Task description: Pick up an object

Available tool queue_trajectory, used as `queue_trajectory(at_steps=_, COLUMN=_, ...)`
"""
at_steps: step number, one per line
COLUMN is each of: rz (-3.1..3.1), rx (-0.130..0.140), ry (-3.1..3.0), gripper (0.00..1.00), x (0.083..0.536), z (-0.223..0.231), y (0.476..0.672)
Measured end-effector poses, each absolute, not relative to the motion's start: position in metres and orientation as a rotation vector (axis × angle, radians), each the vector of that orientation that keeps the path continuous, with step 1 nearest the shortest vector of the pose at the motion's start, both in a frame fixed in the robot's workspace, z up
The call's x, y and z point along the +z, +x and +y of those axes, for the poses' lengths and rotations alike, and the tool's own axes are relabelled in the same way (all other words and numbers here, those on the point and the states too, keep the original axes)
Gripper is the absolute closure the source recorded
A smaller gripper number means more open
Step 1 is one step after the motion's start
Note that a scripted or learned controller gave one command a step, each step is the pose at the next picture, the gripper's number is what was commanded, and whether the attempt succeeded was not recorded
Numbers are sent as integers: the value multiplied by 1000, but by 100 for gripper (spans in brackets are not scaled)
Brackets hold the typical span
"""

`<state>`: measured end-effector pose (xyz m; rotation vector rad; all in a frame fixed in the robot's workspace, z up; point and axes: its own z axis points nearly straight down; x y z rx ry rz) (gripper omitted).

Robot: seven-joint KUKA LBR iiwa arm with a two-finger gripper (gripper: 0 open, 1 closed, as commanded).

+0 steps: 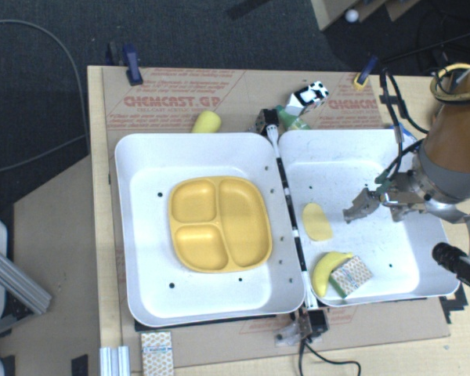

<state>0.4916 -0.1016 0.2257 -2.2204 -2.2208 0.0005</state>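
The claw (359,209) hangs over the right bin (392,284), near its middle. You cannot tell if it is open or shut, and nothing shows in it. A flat yellow piece (318,222) lies just left of it. A banana (327,270) lies at the front, touching a small packet (351,275). A yellow plate (219,224) sits in the left bin (141,210).

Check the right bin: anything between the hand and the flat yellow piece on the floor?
Nothing visible. The hand sits over the right white bin, with bare bin floor between it and the flat pale-yellow oval piece to its left. The yellow toy banana and small checkered packet lie nearer the front rim, off that line.
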Motion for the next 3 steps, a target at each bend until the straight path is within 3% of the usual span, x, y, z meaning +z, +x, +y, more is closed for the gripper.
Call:
queue_trajectory(at_steps=1, rz=-2221, rx=-1, ry=-2222, gripper=0, x=85, z=-102, y=501)
queue_trajectory(at_steps=2, rz=-2222, rx=-1, ry=-2222, gripper=0, x=85, z=-121, y=573)
queue_trajectory(at_steps=3, rz=-2223, rx=-3, ry=-2224, gripper=100, x=95, z=-120, y=573)
